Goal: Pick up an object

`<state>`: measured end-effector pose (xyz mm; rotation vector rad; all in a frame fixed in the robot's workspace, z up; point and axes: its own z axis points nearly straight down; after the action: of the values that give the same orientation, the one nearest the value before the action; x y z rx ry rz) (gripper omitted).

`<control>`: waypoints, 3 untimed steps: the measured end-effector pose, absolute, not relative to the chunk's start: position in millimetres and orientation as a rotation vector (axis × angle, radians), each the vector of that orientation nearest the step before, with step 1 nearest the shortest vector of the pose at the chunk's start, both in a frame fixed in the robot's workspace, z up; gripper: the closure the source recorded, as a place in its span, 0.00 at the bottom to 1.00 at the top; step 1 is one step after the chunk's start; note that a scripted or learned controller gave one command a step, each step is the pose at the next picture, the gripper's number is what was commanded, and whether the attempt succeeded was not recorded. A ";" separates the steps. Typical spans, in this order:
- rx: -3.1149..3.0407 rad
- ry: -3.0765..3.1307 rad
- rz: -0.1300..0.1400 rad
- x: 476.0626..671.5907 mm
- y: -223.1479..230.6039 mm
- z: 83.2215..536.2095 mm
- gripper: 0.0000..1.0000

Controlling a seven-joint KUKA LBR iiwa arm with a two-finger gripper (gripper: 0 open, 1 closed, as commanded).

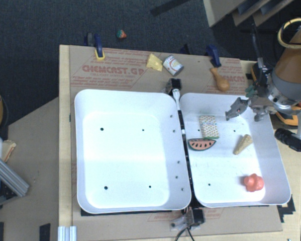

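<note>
Over the right bin, near its top edge: gripper, fingers apart, nothing between. Below, well apart: watermelon slice, checked pad, cone, red fruit. Reaching step, no grab yet. Next: down over one toy, then squeeze.
</note>
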<state>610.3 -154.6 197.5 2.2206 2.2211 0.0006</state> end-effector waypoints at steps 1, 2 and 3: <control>2.202 2.231 0.017 629.6 -29.2 288.9 0.00; 2.216 2.221 0.004 628.0 -37.5 293.6 1.00; 2.212 2.220 0.010 667.4 -13.3 355.5 1.00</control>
<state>667.4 -13.3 355.5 2.2118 2.2205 0.0103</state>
